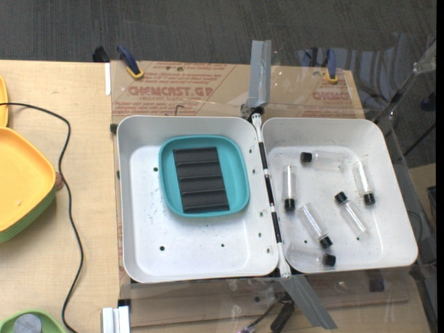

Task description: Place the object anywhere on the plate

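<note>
Small black-capped clear plastic tube (328,259) lay at right white bin (388,158) 6 o'clock rim. Other tubes (313,224) scattered, long axes mostly 12-to-6. Teal square plate with black ribbed insert (205,176) sat at 9 o'clock in left white bin (139,214). Pincer state: cannot tell.

Single fixed camera above the bench (69,116), looking down at a slant, moderately near, framing both white bins (139,255) side by side, floor beyond the far edge
</note>
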`<state>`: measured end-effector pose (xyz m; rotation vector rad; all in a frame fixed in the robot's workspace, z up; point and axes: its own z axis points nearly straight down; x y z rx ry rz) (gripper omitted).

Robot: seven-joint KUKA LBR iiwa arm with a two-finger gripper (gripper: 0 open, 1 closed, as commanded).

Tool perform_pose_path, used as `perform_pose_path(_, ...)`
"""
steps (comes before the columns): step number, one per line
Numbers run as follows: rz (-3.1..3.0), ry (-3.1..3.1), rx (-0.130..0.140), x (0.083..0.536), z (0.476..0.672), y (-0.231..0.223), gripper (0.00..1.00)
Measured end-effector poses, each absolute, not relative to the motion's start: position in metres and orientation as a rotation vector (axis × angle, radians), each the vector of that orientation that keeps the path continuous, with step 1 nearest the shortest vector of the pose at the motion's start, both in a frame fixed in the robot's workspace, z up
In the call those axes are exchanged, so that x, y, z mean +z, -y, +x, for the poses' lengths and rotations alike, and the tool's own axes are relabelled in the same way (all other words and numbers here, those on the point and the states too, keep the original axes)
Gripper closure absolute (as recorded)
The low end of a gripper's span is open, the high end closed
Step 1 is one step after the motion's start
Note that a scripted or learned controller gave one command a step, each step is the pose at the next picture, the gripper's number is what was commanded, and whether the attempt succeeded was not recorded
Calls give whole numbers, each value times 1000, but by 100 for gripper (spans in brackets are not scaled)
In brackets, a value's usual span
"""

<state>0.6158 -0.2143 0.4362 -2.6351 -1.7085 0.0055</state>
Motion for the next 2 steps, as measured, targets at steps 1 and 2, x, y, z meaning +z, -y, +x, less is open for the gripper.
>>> perform_pose_path(1, -2702, 1601, 5, 440, 636, 211, 0)
perform_pose_path(2, -2826, 1369, 8, 439, 631, 214, 0)
